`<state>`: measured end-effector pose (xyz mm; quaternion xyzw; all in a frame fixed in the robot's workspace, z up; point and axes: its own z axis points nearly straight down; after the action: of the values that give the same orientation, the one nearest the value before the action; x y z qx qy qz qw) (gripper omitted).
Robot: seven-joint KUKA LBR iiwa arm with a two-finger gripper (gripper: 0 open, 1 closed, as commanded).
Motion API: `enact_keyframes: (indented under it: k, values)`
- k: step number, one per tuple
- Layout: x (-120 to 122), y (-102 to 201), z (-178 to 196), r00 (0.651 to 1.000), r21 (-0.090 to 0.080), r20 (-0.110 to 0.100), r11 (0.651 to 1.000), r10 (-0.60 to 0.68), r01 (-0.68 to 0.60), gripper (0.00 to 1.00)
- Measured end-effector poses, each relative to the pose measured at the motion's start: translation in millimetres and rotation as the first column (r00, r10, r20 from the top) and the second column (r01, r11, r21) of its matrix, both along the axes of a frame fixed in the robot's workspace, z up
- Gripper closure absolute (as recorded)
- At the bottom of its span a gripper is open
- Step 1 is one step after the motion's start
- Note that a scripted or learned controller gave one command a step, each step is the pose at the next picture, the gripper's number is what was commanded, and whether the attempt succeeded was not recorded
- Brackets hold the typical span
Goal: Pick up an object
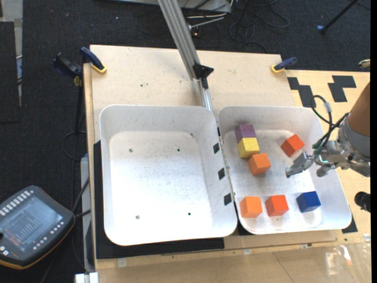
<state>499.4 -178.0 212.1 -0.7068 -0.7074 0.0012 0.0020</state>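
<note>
The right white bin holds several blocks. A purple block touches a yellow block, and an orange block lies just below them. A red-orange block lies farther right. Along the front edge sit an orange block, a red-orange block and a blue block. My gripper hangs over the right side of this bin, below the upper red-orange block and above the blue one. It is open, with nothing between its fingers.
The left white bin stands beside the right one. A slanted metal pole ends at the bins' shared back edge. Clamps sit at the bench's back corners, and a teach pendant lies at the lower left.
</note>
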Motion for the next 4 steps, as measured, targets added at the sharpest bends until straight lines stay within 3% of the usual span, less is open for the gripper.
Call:
enact_keyframes:
  k: [1, 3, 4]
  values:
    - [1, 0, 2, 1.000, -0.001, 0.005, 1.000, -0.001, 0.001, 0.00]
    - [13, 9, -96, 1.000, 0.000, 0.000, 1.000, 0.000, 0.000, 0.00]
    - [13, 9, -118, 1.000, -0.001, 0.003, 1.000, -0.001, 0.001, 0.00]
